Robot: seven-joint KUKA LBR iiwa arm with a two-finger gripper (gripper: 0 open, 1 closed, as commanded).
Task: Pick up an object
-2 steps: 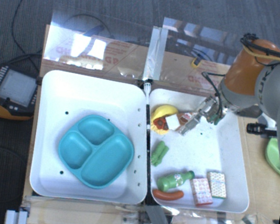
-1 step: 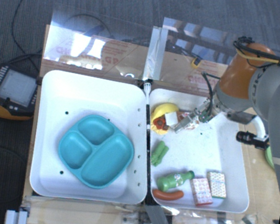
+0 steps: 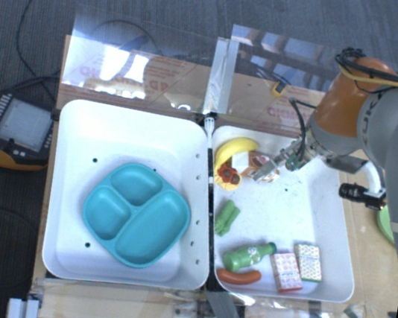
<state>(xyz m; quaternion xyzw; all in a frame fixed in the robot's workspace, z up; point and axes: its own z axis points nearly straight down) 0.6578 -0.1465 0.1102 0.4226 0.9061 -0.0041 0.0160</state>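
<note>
Small brownish item [image 3: 261, 162] in right bin [image 3: 337, 238], just right of banana [image 3: 233, 151]. Gripper [image 3: 271, 167] sits right on it, reaching from upper right. We cannot tell jaws' state, nor whether item is gripped; item partly hidden, blurred. Red piece [image 3: 228, 175] touches banana's lower end.
</note>
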